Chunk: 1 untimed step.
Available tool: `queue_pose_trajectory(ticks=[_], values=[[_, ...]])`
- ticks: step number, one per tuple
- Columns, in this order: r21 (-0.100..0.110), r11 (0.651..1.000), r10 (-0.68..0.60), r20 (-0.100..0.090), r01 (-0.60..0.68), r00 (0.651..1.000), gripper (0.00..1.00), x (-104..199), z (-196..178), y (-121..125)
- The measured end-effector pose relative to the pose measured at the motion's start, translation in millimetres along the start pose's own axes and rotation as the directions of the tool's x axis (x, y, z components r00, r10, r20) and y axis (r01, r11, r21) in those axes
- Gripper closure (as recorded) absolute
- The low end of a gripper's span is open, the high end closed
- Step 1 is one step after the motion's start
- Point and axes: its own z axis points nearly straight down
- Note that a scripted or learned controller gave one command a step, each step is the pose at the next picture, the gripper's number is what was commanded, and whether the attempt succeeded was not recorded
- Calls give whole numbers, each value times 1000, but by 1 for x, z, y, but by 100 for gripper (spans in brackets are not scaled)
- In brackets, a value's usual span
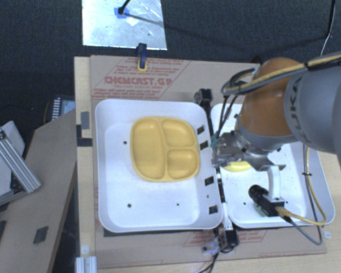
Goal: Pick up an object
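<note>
Where the small pale yellow object (237,166) lies, on the floor of the right-hand bin (310,212) close to the wall it shares with its neighbour, you see only its lower edge, since the gripper (226,152) hangs directly over the rest. You cannot tell whether the gripper is open or closed, nor whether it touches the object: its metal body is blurred and looks down into the bin from above. Behind it, the grey arm (324,110) with its orange band (267,101) reaches in from the view's right and covers the upper half of that bin. In the left-hand bin (116,206) you have 1 yellow divided plate (163,149) with 3 compartments, lying flat near the middle, a little toward the far right corner and clear of all 4 walls. A few small dark dots mark that bin's white floor. Several black clips (209,181) sit along the rims where the 2 bins meet. Both bins rest on a brown cardboard sheet (159,78) printed with red letters, laid on a pale wooden bench (51,175). A yellow-and-blue clamp (142,57) grips the sheet's far edge. Beyond it a silver sheet (111,21) lies on dark carpet (28,38), and an aluminium rail (11,161) slants in at the view's left edge.
</note>
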Motion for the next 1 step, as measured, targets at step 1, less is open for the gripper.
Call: queue_pose_trajectory(ticks=[1], values=[[-3, 1000, -1, 0, 1, 1000, 100, 51, -18, -10]])
